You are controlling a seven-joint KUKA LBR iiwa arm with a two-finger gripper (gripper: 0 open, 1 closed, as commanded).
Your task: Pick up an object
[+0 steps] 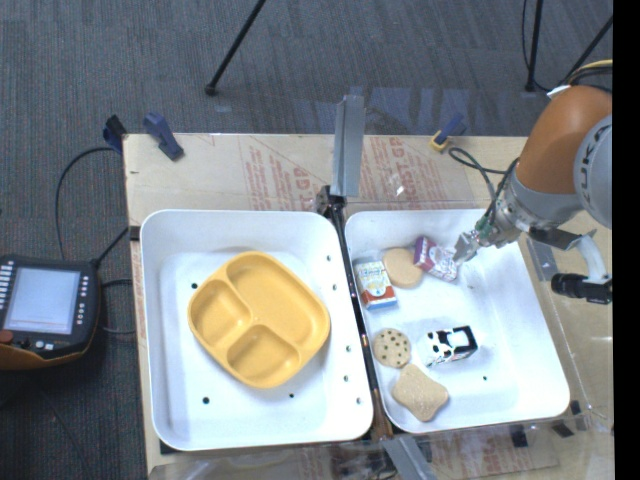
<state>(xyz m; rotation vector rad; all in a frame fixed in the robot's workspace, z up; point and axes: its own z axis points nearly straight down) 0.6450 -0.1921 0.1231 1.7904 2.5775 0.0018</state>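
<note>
Purple packet (436, 259) beside gripper (468, 245), right white bin (520, 368), carpeted room.

Evenly and brightly lit from overhead. Soft, short shadows only, falling toward 6 o'clock under the yellow tray (259, 318) and inside the walls of the left bin (160, 268). Near-blown white on the floor of the right bin (520, 338), little texture left. Mild sheen on the table (280, 173) at 12 o'clock. Slightly soft overall, small items grainy; carpet at 11 o'clock dim.
</note>
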